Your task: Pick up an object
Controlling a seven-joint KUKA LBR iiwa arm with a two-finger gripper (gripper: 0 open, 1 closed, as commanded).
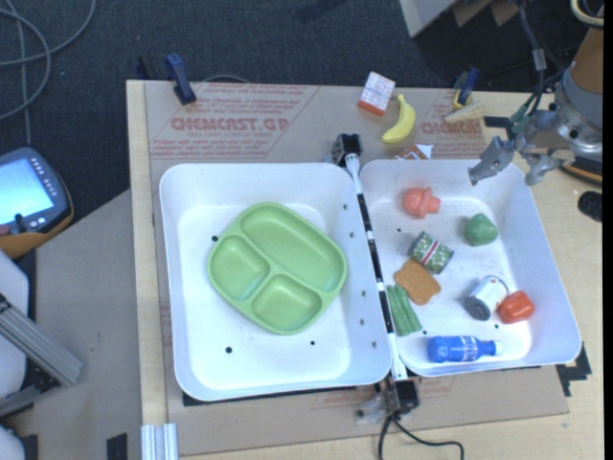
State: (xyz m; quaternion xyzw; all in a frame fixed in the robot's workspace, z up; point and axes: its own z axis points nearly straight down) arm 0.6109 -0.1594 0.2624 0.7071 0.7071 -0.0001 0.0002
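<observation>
Gripper [515, 161] hangs open and empty over the right bin's [551, 247] top edge, near a pink lumpy toy [420, 201] and a green ball-ish thing [480, 229].

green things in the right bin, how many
3: a round green toy near the right wall, a green patterned block mid-bin, and a green strip along the left wall. None seem hidden.
</observation>
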